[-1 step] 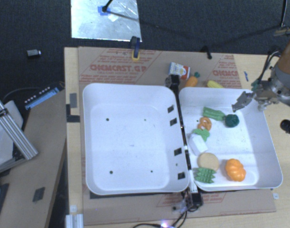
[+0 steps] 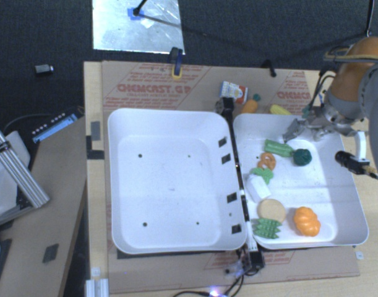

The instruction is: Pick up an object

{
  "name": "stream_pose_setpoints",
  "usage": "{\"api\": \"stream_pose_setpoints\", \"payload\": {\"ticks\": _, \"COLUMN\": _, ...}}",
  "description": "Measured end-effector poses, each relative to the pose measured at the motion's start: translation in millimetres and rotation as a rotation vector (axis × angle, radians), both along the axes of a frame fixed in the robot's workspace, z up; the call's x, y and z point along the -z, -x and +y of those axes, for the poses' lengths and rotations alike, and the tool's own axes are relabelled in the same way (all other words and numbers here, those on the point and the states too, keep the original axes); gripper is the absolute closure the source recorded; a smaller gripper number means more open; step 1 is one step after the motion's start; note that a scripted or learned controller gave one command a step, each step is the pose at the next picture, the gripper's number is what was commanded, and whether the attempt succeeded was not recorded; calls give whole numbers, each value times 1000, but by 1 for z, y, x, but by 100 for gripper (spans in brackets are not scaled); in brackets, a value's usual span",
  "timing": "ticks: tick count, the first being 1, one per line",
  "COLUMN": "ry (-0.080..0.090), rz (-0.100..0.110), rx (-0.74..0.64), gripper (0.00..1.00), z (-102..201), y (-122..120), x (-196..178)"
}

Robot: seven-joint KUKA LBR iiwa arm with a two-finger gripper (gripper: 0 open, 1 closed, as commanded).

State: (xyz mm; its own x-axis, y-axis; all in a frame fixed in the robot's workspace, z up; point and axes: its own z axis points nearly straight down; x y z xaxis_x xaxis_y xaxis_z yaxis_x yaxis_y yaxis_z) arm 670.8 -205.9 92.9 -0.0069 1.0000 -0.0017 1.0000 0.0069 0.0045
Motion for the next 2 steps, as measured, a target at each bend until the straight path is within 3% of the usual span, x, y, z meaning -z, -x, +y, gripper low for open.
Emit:
{"api": "stream_pose_setpoints", "payload": {"ticks": 1, "ry": -3, "rz": 1, "rx": -3, "gripper": 0, "z": 64, "y": 1, "x": 8}}
{"api": "stream_pose_setpoints", "payload": {"ticks": 2, "ry": -5, "rz": 8, "rx": 0, "gripper": 0, "z": 112, "y": 62, "x": 9}}
